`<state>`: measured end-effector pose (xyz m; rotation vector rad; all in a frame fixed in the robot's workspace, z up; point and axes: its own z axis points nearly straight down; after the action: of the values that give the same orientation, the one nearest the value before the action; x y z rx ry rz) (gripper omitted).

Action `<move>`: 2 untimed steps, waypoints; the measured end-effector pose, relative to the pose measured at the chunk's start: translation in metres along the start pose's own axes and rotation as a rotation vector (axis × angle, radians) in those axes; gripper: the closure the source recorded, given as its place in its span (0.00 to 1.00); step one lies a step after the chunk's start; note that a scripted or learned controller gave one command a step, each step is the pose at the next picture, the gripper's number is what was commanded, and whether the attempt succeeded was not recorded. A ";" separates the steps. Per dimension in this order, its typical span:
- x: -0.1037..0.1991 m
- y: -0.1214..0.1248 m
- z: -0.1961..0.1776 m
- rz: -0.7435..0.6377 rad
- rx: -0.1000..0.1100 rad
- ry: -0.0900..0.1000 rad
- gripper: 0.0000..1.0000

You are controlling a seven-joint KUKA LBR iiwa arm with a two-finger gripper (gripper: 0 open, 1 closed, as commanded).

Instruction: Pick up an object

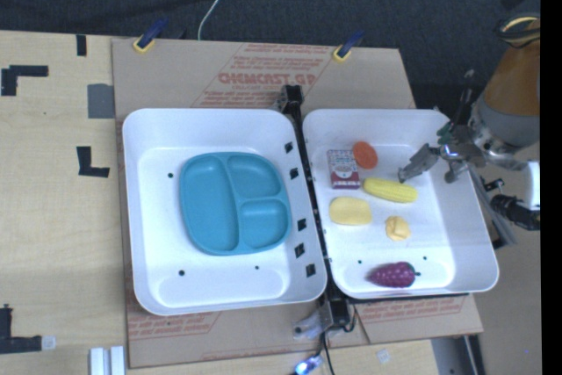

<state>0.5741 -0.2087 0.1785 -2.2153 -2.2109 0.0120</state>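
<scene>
Now the gripper (420,168) hangs over the right part of the right bin (465,250), and its two fingers stand apart with nothing between them, so it is released. Just below and to the left of the fingertips lies a yellow banana (390,190), close to them, but I cannot tell if they touch it. Further left from the gripper there is a small orange fruit (365,155), and beside it a red and white packet (342,169), which lies near the inner wall of this bin. Below the banana, on the left, a yellow lemon (350,211) rests, and a small yellow piece (397,228) lies a little lower, almost straight under the gripper. At the front of the bin, well apart from the gripper, is a dark purple bunch of grapes (392,275), close to the front rim.

Far to the left of the gripper, the left bin (149,145) holds a blue divided plate (234,201) with three compartments, and it lies flat in the middle of that bin.

About free room: the right bin has bare white floor to the right of the small yellow piece and the banana, under the wrist of the arm (505,114), up to the right rim. Some bare floor is also behind the orange fruit, toward the back rim. The two bins touch along the middle, where black clips (299,189) sit.
</scene>
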 end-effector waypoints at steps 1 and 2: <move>0.000 0.003 -0.007 -0.003 -0.012 -0.003 0.00; 0.005 0.004 0.038 -0.004 -0.008 -0.002 0.00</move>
<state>0.5774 -0.2033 0.1406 -2.2164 -2.2202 0.0056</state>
